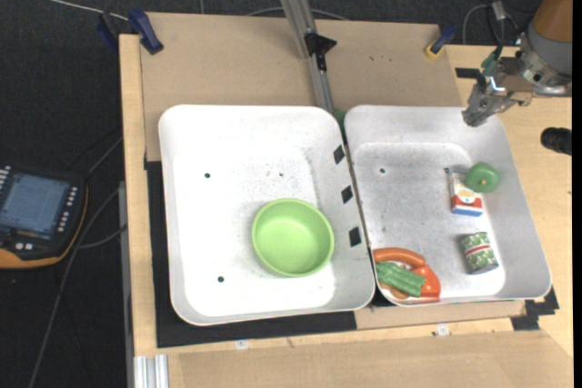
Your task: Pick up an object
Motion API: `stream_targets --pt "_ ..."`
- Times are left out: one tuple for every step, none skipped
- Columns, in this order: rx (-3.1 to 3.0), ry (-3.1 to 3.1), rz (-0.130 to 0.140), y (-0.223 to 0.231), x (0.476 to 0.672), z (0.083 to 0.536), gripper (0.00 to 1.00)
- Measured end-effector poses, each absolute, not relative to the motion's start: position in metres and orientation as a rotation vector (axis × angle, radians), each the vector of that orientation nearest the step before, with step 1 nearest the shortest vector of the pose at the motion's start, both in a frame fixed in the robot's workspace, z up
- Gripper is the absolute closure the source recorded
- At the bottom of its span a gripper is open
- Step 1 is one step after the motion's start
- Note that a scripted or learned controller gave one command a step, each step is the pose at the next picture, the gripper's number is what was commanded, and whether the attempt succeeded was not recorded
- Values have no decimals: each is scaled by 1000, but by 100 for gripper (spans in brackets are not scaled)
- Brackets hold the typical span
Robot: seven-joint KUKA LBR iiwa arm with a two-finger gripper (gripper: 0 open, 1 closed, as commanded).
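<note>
The claw [476, 112] hangs over the far right corner of the right bin [409, 132], its tip dark and small against the white rim, so whether it is released or clenched cannot be told; nothing is seen in it. The arm above it is cut off by the picture's edge. Just below the claw, toward the viewer, lie a green round object [483, 177] touching a small white, red and blue carton [466, 196]. Further down sits a small green can [478, 252], its label unreadable. Down and to the left, a plate [405, 276] of orange and green items overhangs the bin's near rim. Well left, a green bowl [292, 237] rests in the left bin [218, 168] on the worktop [236, 50].
</note>
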State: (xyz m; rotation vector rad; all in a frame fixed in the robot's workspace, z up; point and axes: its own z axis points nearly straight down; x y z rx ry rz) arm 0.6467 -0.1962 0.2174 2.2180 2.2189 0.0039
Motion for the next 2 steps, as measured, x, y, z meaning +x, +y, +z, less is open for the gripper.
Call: stream_targets --pt "2217 2219 5 -197 655 278 100" --pt "2218 2225 1 -152 656 266 100"
